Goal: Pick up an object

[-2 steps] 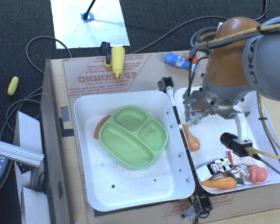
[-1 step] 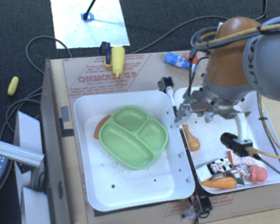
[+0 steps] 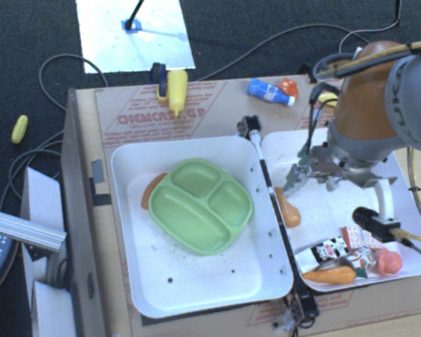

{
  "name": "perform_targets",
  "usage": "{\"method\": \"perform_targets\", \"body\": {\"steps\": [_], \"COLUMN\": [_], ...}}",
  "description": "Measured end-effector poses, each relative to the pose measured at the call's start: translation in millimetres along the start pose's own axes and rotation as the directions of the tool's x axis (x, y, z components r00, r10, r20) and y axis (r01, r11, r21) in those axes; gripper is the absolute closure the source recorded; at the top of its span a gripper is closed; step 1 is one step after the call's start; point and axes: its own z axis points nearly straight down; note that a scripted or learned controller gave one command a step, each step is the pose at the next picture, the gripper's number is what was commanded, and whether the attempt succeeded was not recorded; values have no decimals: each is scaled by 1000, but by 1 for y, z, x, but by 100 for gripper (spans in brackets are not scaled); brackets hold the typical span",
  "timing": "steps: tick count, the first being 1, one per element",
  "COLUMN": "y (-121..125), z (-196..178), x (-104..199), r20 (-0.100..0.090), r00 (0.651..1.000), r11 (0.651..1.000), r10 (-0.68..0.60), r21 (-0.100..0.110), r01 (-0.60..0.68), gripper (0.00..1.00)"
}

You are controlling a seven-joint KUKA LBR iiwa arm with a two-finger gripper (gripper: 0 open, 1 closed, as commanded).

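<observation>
My gripper (image 3: 301, 175) hangs low over the left part of the right bin (image 3: 298, 147), on the grey arm with its orange band that reaches in from the right. Just below and left of it, an orange pear-shaped toy (image 3: 287, 210) lies against the bin's left wall, apart from the gripper. Along the front of this bin lie an orange carrot (image 3: 334, 276), a black-and-white piece (image 3: 328, 249), a red-and-white packet (image 3: 357, 238) and a pink lump (image 3: 389, 261).
The left bin (image 3: 144, 283) holds a green divided plate (image 3: 201, 206) with an orange piece (image 3: 151, 190) poking out from under its left edge. Behind the bins, a yellow bottle (image 3: 176, 90) and a blue bottle (image 3: 270, 91) lie on cardboard.
</observation>
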Motion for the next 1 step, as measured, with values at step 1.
{"method": "perform_targets", "body": {"steps": [1], "y": [1], "z": [-11], "x": [1], "r20": [-1], "r00": [1000], "r11": [1000], "r10": [-5], "r21": [-3], "r01": [5], "gripper": [100]}}
